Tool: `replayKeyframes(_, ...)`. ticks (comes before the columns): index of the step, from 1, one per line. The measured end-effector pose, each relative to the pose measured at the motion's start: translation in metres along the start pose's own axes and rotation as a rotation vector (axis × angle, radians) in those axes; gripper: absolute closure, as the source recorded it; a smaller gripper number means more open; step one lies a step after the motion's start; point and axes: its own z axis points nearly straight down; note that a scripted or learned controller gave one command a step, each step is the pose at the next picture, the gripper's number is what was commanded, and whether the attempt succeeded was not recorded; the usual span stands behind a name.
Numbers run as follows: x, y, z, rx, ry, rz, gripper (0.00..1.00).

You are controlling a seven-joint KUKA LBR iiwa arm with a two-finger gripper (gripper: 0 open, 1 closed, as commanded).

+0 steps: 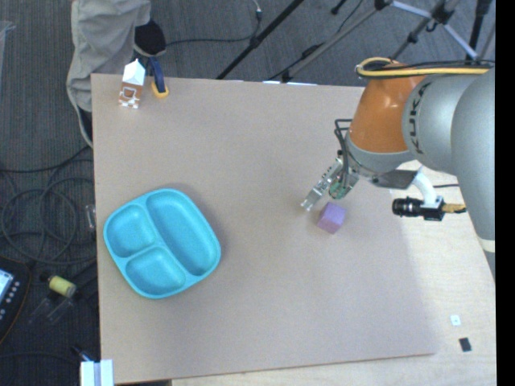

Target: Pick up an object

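Observation:
A small purple cube (331, 217) lies on the tan tabletop (265, 296), right of centre. My gripper (325, 195) hangs just above and behind the cube, on the grey arm with the orange band (386, 119) that reaches in from the right. Its fingers stand open and hold nothing; the cube sits in front of the tips, not between them. A light blue divided plate (205, 248) rests on the left part of the table with nothing in its compartments.
A small white and orange item (131, 87) and a blue and yellow tool (158, 79) sit at the far left corner. A person (105, 22) stands beyond that corner. Cables and tripod legs lie on the floor around the table.

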Motion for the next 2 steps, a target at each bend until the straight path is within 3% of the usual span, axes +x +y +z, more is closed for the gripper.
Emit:
replayKeyframes(1, -0.016, 0.016, 0.002, 0.005, 0.004, 0.032, 1.00)
replayKeyframes(2, 0.001, 0.025, -0.090, 0.004, 0.002, -0.285, 1.00)
